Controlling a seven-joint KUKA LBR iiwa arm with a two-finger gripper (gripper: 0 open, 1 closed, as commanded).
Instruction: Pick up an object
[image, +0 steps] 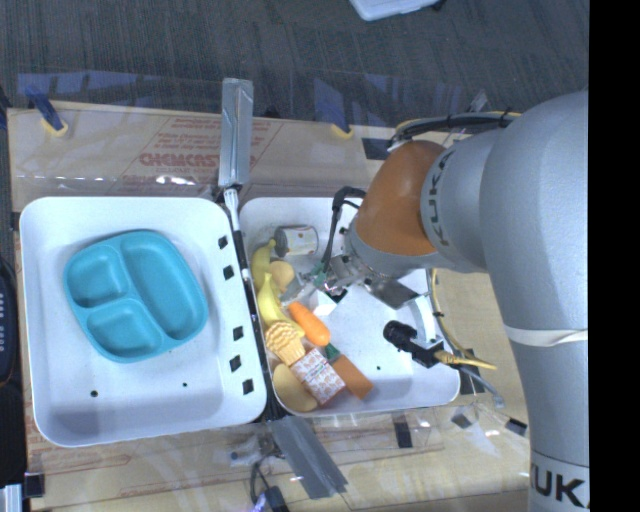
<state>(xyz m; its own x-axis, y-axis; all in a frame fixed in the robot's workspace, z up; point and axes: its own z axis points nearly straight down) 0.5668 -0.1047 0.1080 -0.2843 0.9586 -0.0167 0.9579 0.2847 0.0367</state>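
Arm's down in your right bin, over the food pile

Your gripper (322, 280) sits low by the banana (266, 292) and carrot (309, 324), but honestly can't tell what state it's in, the wrist blocks it. The left bin (45, 400) holds a blue divided plate (135, 294).

My arm (520, 200) comes in from the right, grey and bulky, bent down at the orange band (400, 200) above my wrist. My gripper (322, 278) points down and to the left, low under that wrist
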